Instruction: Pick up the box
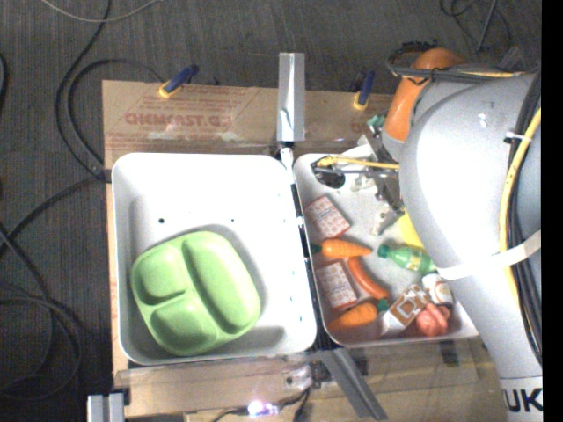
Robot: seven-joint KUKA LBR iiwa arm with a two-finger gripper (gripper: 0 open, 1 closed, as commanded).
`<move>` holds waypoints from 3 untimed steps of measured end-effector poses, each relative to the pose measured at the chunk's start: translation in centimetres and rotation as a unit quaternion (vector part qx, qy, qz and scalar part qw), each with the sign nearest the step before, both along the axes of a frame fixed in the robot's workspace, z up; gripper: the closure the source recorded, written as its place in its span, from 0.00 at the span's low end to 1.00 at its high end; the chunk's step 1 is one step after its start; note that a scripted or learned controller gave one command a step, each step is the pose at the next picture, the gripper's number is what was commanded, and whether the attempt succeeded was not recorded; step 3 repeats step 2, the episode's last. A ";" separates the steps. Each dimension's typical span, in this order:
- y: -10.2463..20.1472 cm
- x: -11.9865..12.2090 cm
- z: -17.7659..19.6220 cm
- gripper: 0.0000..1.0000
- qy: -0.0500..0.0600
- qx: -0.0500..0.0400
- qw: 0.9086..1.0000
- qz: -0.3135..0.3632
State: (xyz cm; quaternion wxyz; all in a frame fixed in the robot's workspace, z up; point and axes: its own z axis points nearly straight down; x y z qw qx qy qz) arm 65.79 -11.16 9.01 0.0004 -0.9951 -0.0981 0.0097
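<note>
A grey robot arm with an orange band reaches in from the right, over the right-hand white bin. Its jaws hang above the upper part of that bin; whether they are open or closed cannot be told, and nothing is visibly held.

The likely target, a small patterned box, lies flat near the bin's left wall, just left of the jaws. A second similar box lies lower down, between two carrots. A green bottle, a sausage and other toy foods crowd the lower right.

This looks like the approach step, before any grasp. The next move probably calls for shifting left and descending squarely over one box, clear of the carrots.

The left bin holds a green divided plate. Both bins sit on a cardboard-covered desk, above dark carpet strewn with cables.
</note>
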 end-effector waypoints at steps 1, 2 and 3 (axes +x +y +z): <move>-0.2 0.0 0.0 0.00 0.000 0.002 1.000 0.001; 0.0 0.1 0.0 0.00 0.001 -0.001 1.000 0.004; 0.0 0.1 0.0 0.00 0.001 -0.001 1.000 0.004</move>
